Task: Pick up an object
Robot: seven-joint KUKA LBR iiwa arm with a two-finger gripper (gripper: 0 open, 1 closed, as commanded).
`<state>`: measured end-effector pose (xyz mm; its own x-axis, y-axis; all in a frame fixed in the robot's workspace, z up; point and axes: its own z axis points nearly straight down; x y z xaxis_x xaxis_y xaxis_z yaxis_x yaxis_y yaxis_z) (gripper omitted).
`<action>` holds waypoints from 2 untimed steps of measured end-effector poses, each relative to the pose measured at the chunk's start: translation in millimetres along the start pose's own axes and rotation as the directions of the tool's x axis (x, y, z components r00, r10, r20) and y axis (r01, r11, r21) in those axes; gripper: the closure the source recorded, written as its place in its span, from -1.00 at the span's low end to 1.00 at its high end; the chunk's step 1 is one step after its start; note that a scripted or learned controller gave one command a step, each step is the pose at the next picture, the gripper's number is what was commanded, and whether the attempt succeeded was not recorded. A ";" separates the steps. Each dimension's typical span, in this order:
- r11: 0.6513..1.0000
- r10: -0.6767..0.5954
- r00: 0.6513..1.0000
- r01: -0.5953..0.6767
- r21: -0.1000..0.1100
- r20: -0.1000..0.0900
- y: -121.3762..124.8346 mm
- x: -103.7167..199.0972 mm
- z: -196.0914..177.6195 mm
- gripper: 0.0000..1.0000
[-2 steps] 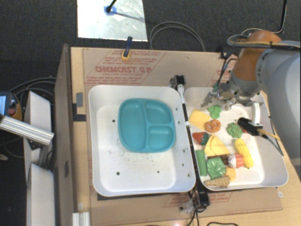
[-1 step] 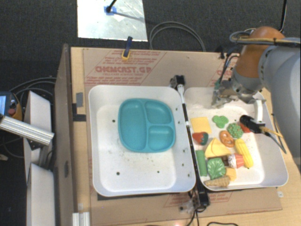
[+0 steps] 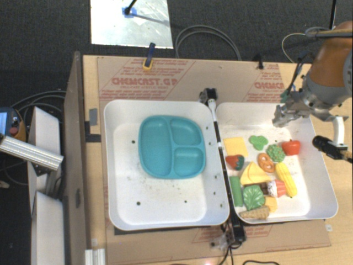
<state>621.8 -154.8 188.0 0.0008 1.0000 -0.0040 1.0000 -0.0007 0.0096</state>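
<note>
The right bin (image 3: 320,203) holds several toy foods. Among them are a yellow cheese square (image 3: 235,146), a strawberry (image 3: 235,161), a green broccoli (image 3: 276,153), a red tomato (image 3: 291,146), a yellow corn cob (image 3: 285,178), a yellow wedge (image 3: 253,174) and a green lettuce piece (image 3: 253,196). My gripper (image 3: 282,118) hangs over the bin's back right part, above and behind the broccoli and tomato. Nothing shows between its tips.
A teal divided plate (image 3: 171,147) lies in the left bin (image 3: 124,203). A dark ridge (image 3: 219,148) separates the two bins. Bare white floor lies at the right bin's back left, near the gripper. Cables loop behind the bench.
</note>
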 end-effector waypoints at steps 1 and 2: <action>1.000 -0.003 1.000 0.003 0.007 -0.003 -0.5 2.5 5.9 -1.00; 1.000 -0.001 1.000 0.001 0.014 -0.005 -28.0 2.9 61.6 -1.00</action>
<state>594.4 -152.1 126.1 -0.0004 1.0000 0.0010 1.0000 0.0004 -0.0045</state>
